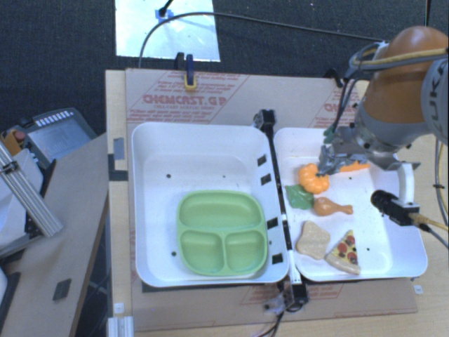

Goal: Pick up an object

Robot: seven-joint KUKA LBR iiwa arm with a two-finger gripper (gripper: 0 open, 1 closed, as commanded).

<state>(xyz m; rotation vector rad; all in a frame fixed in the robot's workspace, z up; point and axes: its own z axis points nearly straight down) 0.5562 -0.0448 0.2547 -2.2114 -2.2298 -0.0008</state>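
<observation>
End effector (pixel 330 161) positioned low in right bin (pixel 393 255), directly above orange toy (pixel 313 177).

Finger state: cannot tell. Orange toy resting on bin floor, touching green leaf (pixel 299 197); drumstick (pixel 332 206), bread slice (pixel 313 239), pizza slice (pixel 344 252) lying nearer camera.

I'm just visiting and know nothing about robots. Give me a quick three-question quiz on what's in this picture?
1. True or false: the green tray lies in the left bin.
2. Which toy lies nearest the claw? A. pizza slice B. orange pumpkin C. bread slice
3. Fill in: the drumstick lies in the ___ bin.

Key: 1 true; 2 B; 3 right.
</observation>
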